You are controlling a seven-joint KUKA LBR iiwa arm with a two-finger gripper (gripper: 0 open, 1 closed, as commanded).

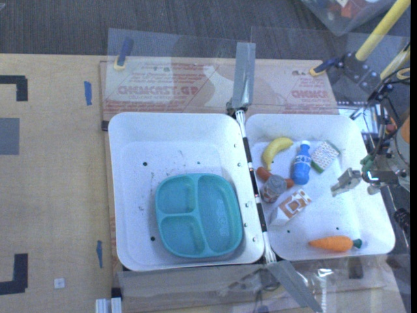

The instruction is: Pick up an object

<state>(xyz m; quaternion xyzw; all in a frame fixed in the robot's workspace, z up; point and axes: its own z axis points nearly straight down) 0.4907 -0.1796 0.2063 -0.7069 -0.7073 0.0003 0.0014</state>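
We see the tool (348, 181) over the right bin (371, 230), near the bottle (301, 163); we cannot tell its state.

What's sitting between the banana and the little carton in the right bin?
In the camera view, a grey lump lies between the banana and the carton.

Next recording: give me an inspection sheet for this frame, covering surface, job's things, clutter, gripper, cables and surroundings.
Surface: two white bins, left bin and right bin, on a wooden bench.
Job's things: in the right bin, banana, blue bottle, small carton, carrot, a grey object, a small packet.
Clutter: teal divided tray in the left bin.
Gripper: gripper over the right bin's right side, holding nothing visible.
Cables: nothing seen.
Surroundings: clear panels behind the bins; blue tape marks.
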